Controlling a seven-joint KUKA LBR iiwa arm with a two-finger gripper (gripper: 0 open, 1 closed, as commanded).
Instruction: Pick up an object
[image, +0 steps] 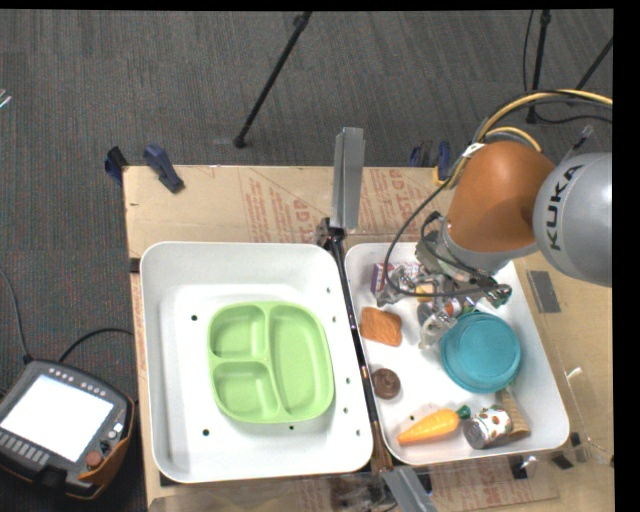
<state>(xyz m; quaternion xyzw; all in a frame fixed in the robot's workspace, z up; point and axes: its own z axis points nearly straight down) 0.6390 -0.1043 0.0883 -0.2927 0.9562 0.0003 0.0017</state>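
The pincer (432, 300) hangs just beside the teal bowl (483, 352); its state cannot be told.

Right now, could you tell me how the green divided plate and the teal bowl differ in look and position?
The green divided plate is a rounded rectangle split into three compartments; the teal bowl is round and undivided. The plate lies alone in the left bin; the bowl sits in the right bin among other items, close under the gripper. The plate looks larger than the bowl. Both lie flat and open upward.
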